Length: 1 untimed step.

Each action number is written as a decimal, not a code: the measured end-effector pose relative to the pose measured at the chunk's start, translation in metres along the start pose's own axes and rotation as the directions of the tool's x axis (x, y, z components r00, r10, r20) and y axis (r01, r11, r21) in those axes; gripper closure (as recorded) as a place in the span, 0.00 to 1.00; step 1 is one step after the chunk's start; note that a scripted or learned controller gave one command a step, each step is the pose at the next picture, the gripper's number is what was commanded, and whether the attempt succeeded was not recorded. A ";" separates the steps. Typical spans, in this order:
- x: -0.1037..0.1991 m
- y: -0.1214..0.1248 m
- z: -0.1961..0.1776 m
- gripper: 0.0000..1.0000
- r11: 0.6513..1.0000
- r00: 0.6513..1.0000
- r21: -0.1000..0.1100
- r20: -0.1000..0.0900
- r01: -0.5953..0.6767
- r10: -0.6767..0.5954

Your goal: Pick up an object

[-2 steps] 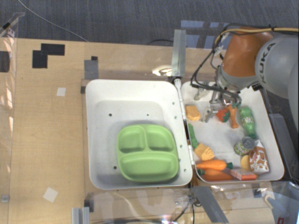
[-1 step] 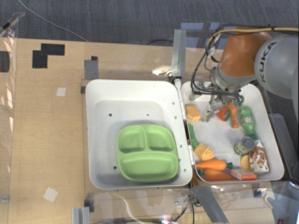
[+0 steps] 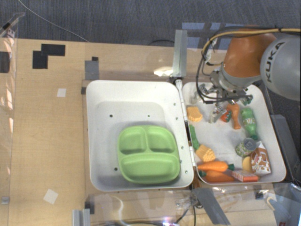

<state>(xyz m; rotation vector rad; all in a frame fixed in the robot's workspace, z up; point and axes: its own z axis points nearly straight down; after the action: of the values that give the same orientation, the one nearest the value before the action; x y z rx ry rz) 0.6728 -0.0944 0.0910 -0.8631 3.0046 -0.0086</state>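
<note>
Two orange carrots (image 3: 214,166) along right bin's (image 3: 278,154) near edge, claw (image 3: 220,111) above, grip state unclear, beside green bottle (image 3: 248,121).

The pincer (image 3: 219,112) hangs low in the right bin (image 3: 280,160) near a small orange carrot (image 3: 234,115) and green bottle (image 3: 249,121), while a green divided plate (image 3: 148,154) lies in the left bin (image 3: 101,126).

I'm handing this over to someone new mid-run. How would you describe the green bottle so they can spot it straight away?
Start at the right-hand white bin, the one the grey and orange arm hangs over. Along its far right wall, just below the gripper, lies the green bottle, lengthwise beside a small orange carrot-like piece. It is the bin's only bright green bottle with a pale label.
</note>
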 end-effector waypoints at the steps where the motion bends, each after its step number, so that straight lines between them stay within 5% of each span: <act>1: -0.004 -0.001 -0.015 1.00 1.000 1.000 0.006 0.013 0.000 0.000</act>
<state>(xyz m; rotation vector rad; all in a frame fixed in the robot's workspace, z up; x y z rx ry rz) 0.6766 -0.0931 0.1062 -0.8587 2.9915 -0.0125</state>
